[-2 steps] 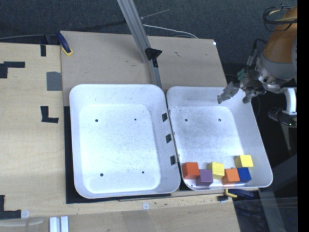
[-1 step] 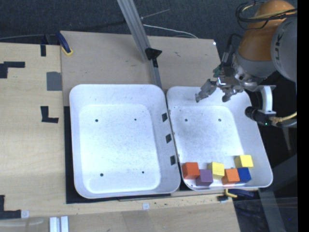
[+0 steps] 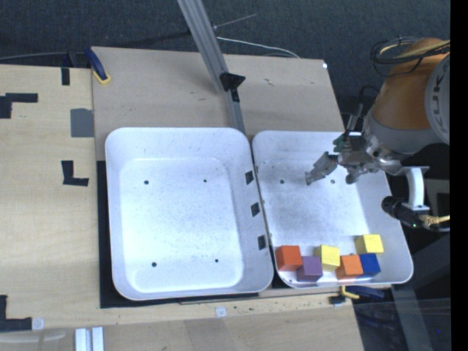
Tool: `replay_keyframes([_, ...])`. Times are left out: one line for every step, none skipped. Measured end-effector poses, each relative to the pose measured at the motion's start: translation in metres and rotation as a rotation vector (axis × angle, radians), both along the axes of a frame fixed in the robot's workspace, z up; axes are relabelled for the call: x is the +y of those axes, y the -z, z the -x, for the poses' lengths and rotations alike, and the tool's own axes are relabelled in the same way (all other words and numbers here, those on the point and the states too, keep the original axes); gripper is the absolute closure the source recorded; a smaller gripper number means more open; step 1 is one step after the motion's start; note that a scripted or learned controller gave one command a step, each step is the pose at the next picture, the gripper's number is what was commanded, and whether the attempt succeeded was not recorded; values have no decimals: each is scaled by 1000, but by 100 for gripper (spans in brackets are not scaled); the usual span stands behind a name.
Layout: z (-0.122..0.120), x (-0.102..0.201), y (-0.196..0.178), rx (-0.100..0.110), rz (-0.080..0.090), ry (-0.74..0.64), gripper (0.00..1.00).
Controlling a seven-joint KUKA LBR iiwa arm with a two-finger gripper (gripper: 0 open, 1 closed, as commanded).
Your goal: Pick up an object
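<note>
So the grey arm with the orange band (image 3: 409, 97) comes in from the right, and its two-finger gripper (image 3: 333, 172) hangs over the upper middle of the right-hand shallow white plastic bin (image 3: 292, 148). Its jaws are spread apart, one finger pointing down-left toward the bin floor, and there's nothing between them, so it's released and carrying nothing.

All the blocks are bunched along the near edge of that same right bin, well apart from the gripper. From left to right: an orange cube (image 3: 289, 257), a purple cube (image 3: 312, 267) just beside it, a small yellow cube (image 3: 330, 256), another orange cube (image 3: 351, 265), a blue cube (image 3: 370, 265) touching that one, and a second yellow cube (image 3: 371, 243) sitting just behind the blue.

The left-hand shallow white plastic bin (image 3: 117, 196) sits right next to it, the two rims touching in the middle. A slanted grey metal rail (image 3: 201, 24) runs down from the top toward where the bins meet.
</note>
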State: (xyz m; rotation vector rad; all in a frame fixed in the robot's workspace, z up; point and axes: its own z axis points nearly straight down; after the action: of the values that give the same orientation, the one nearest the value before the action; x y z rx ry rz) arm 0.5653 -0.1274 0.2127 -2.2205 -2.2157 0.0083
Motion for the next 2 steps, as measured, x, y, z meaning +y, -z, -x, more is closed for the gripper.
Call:
replay_keyframes([-3,2,-11,-5,-1,-5,100])
replay_keyframes([-25,-62,107,2,0,0,100])
